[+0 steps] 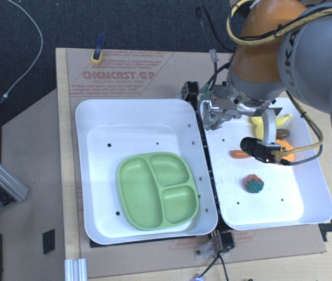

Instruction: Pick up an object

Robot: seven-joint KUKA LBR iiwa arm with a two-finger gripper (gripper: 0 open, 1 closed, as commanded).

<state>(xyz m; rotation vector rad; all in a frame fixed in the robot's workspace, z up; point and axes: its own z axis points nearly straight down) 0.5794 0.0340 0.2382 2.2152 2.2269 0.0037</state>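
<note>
The right bin holds several small items. A yellow banana-like piece lies near its far side, with an orange piece just in front of it. A thin orange carrot-like stick lies near the middle, and a teal and red lump sits closer to the front. My gripper hangs over the far left corner of this bin, close to the wall between the bins, left of the yellow piece and beyond the orange stick. The wrist hides what lies under it.
In the left bin a green divided plate lies toward the front. A black part with cables hangs from the arm over the right bin. Both bins rest on a cardboard sheet.
</note>
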